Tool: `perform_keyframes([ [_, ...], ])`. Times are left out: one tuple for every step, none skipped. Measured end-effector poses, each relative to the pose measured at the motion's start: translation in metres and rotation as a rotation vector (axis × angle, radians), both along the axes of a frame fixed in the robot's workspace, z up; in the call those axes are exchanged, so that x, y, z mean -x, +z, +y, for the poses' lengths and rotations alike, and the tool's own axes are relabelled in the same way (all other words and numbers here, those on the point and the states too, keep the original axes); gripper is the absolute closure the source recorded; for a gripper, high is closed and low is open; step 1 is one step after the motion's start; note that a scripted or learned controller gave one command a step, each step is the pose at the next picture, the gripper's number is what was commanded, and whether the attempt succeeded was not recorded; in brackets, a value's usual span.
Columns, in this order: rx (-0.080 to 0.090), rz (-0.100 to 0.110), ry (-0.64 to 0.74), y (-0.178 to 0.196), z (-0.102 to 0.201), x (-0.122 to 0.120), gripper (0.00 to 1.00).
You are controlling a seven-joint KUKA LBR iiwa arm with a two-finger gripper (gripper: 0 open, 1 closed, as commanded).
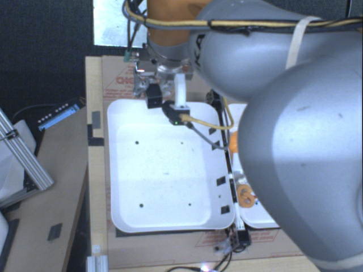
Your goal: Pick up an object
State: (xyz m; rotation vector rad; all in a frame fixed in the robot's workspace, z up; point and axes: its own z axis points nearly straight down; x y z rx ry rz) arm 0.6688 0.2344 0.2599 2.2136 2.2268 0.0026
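1. While the arm [283, 95] blocks most of the right bin [258, 217], the tool [164, 98] hangs over the left bin's [164, 174] far edge.
2. Can't tell its grip state.
3. Orange objects [245, 194] sit in the right bin by the divider.

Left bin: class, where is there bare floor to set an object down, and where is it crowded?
The left bin has bare floor from its near rim and left wall across the middle. It is crowded at the far right corner, where the gripper hangs with a yellow cable. The right bin lies mostly under the arm, with orange objects at its left edge.
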Motion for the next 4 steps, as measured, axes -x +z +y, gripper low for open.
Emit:
perform_keyframes([
  [0.0, 0.001, 0.0, -0.002, 0.0, 0.0, 1.0],
  [0.0, 0.0, 0.001, 0.002, 0.0, 0.0, 1.0],
  [0.001, 0.001, 0.001, -0.009, 0.0, 0.0, 1.0],
  [0.0, 0.0, 0.001, -0.004, 0.0, 0.0, 1.0],
])
